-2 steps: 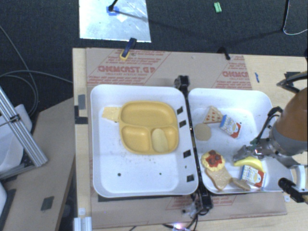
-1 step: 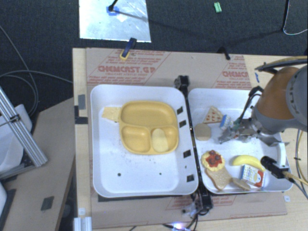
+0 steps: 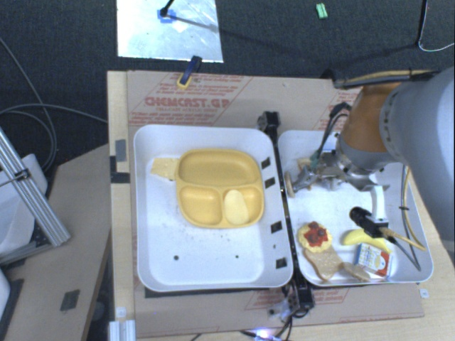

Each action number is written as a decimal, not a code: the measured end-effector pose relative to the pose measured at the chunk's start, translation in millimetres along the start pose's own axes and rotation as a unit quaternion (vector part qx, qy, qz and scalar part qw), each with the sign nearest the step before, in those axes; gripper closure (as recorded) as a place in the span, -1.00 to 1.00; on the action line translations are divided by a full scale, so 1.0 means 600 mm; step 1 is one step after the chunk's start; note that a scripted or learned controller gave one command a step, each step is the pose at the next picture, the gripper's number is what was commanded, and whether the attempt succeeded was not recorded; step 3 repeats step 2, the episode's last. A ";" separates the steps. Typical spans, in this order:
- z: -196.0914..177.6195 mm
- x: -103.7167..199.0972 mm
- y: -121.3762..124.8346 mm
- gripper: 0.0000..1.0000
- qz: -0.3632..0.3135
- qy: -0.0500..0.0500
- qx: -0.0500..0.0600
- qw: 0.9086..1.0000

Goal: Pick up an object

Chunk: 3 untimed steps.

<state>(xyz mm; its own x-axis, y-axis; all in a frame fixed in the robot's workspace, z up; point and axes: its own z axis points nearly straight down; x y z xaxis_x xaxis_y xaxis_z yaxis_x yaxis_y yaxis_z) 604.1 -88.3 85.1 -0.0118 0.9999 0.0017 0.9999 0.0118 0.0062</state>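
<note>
My gripper (image 3: 298,177) hangs low over the upper left part of the right bin (image 3: 334,212), close to the divider between the bins. It stands open with nothing between its fingers, only bare bin floor beneath. Loose items lie toward the front of that bin: a round pizza-like toy with red topping (image 3: 314,235), a slice of toast (image 3: 325,261), a yellow banana (image 3: 355,238) and a small white and orange carton (image 3: 373,258). All of them lie below the gripper in the view and apart from it.
The left bin (image 3: 206,261) holds a yellow divided plate (image 3: 213,172) with a pale yellow piece (image 3: 237,206) in its right small compartment. A pale flat slice (image 3: 164,168) lies at the plate's left edge. The grey arm (image 3: 412,126) covers the right bin's upper right.
</note>
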 end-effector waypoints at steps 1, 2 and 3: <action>0.000 0.007 0.066 -1.00 0.003 -0.001 0.000 1.000; -0.018 0.005 0.065 1.00 0.001 -0.002 0.000 1.000; -0.018 0.005 0.065 1.00 0.001 -0.002 0.000 1.000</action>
